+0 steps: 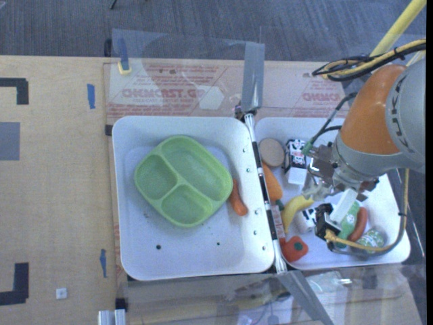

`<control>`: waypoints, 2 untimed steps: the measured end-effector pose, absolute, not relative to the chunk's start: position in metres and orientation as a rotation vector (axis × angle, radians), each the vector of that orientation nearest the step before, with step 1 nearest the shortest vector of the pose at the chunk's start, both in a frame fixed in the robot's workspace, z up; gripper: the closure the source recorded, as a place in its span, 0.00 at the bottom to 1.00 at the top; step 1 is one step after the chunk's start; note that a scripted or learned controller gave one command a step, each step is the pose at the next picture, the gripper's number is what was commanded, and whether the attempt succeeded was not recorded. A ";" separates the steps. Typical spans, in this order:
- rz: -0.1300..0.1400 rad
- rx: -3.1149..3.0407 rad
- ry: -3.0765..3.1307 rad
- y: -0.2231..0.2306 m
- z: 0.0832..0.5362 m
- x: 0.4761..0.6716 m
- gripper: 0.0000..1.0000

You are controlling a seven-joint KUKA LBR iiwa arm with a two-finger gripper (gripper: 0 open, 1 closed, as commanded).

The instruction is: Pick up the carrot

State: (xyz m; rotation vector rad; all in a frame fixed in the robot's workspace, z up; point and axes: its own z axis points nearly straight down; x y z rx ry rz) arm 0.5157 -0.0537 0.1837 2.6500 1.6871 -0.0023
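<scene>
Camera view: farthest from the claw, off to the view's left, the bare bench (pixel 54 181) carries black tape corners and short blue tape strips. Closer in, but still well left of the claw, sits the left bin (pixel 122 181). It holds a green plate (pixel 183 180) with three compartments, lying flat.

At the plate's side nearest the claw lies the left-bin carrot (pixel 237 200), a short orange piece just beside the plate's rim. Whether the two touch cannot be told. It is well apart from the claw, with the wall between the bins in the way.

Across that wall, in the right bin (pixel 387 193), a second orange tapered piece, the right-bin carrot (pixel 272 181), lies along the wall, near the claw on its left. Above it in the view sits a round tan disc (pixel 272 152), and beside that, up and left of the claw, a small black-and-white carton (pixel 295 153). A banana (pixel 296 208) lies just left of and below the claw. Further down, a red piece with a green top (pixel 294 249) rests near the bin's front edge.

The claw (pixel 323 189) hangs over the middle of the right bin, under the grey wrist and orange band. Neither carrot is in it, and whether it is apart or together cannot be told.

Down and right of the claw lie a white-and-green packet (pixel 349 212), a red sausage (pixel 359 223) and a green can (pixel 371 239), close together.
</scene>
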 end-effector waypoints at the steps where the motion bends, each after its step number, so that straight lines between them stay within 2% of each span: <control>1: -0.009 2.933 1.138 0.030 0.183 0.480 1.00; 2: -0.006 3.057 0.730 0.045 0.184 0.479 1.00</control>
